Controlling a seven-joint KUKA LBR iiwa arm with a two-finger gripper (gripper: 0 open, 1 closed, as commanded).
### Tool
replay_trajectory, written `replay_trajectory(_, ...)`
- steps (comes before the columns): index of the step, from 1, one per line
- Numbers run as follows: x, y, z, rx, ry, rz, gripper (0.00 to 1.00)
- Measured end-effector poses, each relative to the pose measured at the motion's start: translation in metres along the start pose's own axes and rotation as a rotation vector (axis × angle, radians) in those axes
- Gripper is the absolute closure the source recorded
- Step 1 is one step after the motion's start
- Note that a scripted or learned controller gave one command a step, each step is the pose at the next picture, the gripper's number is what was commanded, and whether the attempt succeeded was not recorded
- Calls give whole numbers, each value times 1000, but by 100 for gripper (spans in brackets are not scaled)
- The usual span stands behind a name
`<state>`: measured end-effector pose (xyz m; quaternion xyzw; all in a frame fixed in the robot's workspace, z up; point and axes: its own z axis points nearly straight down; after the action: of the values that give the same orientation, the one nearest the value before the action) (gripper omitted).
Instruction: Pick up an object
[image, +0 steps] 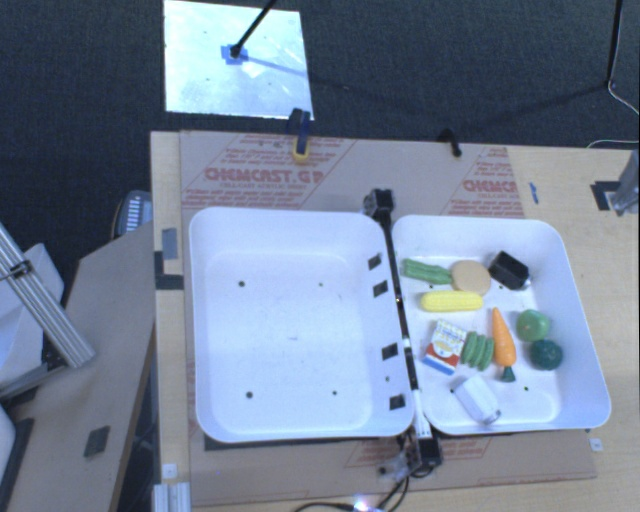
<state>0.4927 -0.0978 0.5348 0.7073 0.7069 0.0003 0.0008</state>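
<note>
Carrot (503, 340) lies in right bin (575, 300) — tip pointing up-left.

Two white bins side by side, right bin (575, 300) holding carrot (502, 337), corn cob (451, 301), black block (508, 269), small toys

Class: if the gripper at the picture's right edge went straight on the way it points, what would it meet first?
Probably the bare bench beyond the right bin, assuming the gripper points down. Its heading and height are unclear.
</note>
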Motion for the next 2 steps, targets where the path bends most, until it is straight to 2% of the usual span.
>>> replay_trajectory(1, -13, 63, 1, -2, -2, -1, 100)
replay_trajectory(2, 14, -5, 0, 0, 1, -5, 100)
